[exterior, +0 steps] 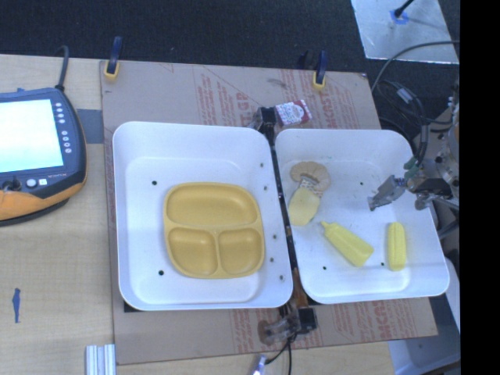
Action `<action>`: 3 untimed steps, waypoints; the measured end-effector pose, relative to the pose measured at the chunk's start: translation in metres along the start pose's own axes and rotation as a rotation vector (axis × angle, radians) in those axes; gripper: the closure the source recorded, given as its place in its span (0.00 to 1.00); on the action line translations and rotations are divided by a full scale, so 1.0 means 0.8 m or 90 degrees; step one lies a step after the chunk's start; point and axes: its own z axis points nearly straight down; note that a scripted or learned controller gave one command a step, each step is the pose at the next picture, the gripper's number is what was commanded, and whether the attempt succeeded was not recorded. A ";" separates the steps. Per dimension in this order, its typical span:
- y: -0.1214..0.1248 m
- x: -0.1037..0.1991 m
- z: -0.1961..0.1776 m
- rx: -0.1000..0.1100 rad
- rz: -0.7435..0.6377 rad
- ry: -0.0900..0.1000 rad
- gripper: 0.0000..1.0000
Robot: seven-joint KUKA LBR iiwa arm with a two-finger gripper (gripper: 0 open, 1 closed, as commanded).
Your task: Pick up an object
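The right bin (pixel 367 287) holds a tan mushroom-shaped toy (pixel 310 175), a pale yellow chunk (pixel 303 207) just below it, a yellow squeeze bottle (pixel 348 243) lying at a slant, and a yellow corn cob (pixel 396 245). In the left bin (pixel 141 155) lies a yellow divided plate (pixel 213 230). My gripper (pixel 403 195) hangs over the right bin's right side, above the corn cob. It is open, with its grey fingers spread and nothing between them.
A teach pendant (pixel 35 151) rests on the bench at the far left. A small red and white packet (pixel 291 113) lies behind the bins. Clamps (pixel 319 69) hold the cardboard sheet at the back. Cables run along the right.
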 end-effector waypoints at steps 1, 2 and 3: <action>-0.031 0.069 0.203 0.001 0.001 0.000 0.00; -0.035 0.040 0.202 -0.001 0.001 -0.001 0.00; -0.036 0.039 0.190 0.000 -0.002 -0.002 1.00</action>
